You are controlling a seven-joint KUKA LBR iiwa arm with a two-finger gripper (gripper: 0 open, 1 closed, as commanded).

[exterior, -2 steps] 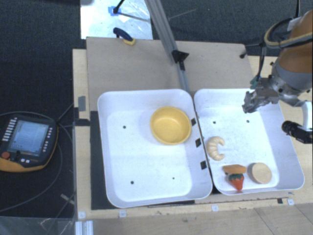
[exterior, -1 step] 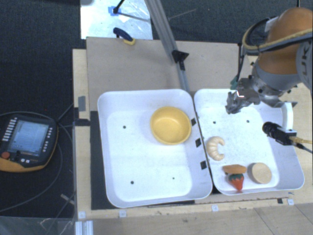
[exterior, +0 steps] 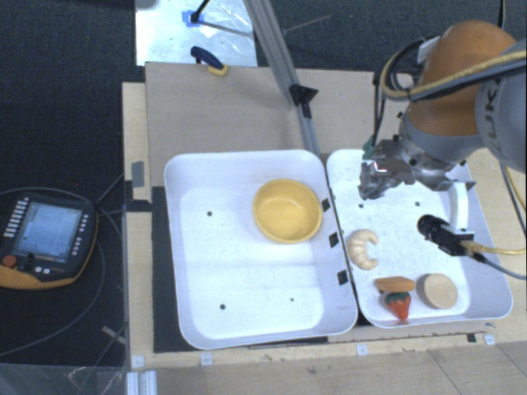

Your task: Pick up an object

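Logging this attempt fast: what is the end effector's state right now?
End effector: over the right bin, above the croissant; open or shut cannot be told, and nothing is seen held.

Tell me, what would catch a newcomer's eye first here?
Probably the yellow bowl, alone in the left bin. Next, the big grey and orange arm reaching in from the right, its gripper above the right bin, where a pale croissant lies.

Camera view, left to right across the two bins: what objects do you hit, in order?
yellow bowl → croissant → strawberry → round tan disc. The bowl is in the left bin, the rest in the right bin.
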